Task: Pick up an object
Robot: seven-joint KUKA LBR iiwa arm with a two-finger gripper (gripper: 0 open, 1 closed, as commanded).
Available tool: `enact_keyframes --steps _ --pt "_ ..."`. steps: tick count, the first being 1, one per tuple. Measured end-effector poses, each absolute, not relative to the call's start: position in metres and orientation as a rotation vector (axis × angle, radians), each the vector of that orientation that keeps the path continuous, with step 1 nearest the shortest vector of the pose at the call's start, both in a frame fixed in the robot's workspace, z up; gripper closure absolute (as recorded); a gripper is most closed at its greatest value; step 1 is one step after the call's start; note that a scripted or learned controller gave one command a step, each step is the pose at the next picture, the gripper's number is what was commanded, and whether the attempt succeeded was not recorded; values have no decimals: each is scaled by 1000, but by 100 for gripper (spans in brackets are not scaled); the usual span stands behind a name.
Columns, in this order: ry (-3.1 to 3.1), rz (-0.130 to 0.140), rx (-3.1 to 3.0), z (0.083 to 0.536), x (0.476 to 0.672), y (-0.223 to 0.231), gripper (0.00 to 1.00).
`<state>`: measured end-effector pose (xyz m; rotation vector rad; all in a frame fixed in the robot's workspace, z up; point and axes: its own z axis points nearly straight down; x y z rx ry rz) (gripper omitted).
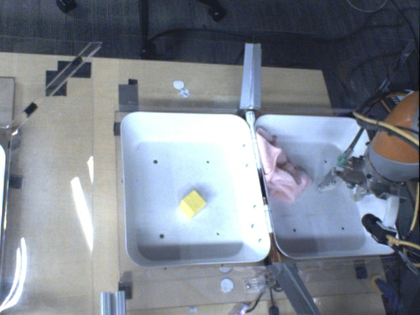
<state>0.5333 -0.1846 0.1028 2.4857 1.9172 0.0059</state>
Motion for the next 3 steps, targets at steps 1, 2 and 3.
enact_keyframes --steps 1,2,3 --pt "1917 6 2486 103 533 -185 0" --pt "2009 6 2411 108 557 -185 0" --pt "2012 10 2406 119 558 -184 100"
